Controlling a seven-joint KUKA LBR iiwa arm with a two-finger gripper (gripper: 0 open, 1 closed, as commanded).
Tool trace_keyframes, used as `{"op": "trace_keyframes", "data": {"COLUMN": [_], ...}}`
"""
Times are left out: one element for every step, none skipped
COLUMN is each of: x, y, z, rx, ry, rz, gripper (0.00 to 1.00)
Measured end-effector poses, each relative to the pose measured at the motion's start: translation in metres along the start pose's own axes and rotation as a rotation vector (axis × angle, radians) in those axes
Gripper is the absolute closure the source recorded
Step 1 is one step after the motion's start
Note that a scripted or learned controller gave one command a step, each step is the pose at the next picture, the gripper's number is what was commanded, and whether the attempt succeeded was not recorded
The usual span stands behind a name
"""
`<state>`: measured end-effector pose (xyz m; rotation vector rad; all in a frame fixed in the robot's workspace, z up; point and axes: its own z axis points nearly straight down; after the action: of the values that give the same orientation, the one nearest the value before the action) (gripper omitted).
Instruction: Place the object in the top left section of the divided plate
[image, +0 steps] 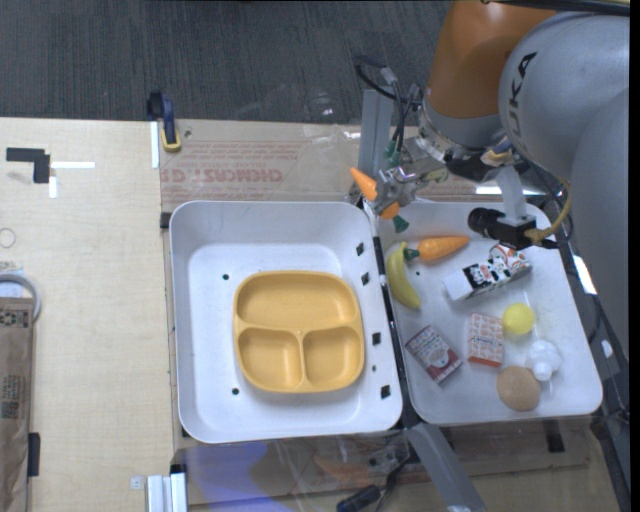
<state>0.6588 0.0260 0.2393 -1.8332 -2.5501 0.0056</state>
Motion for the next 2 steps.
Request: {"op": "trace_keyframes", "data": {"x": [-0.054,0.022], "y": [-0.018,0.007], "z": [-0.057,0.028], "rx": [-0.004,-0.001], "ry": [-0.002,0.001], "rz": [-0.242,-0.351], "gripper": [1.0,1.0]}}
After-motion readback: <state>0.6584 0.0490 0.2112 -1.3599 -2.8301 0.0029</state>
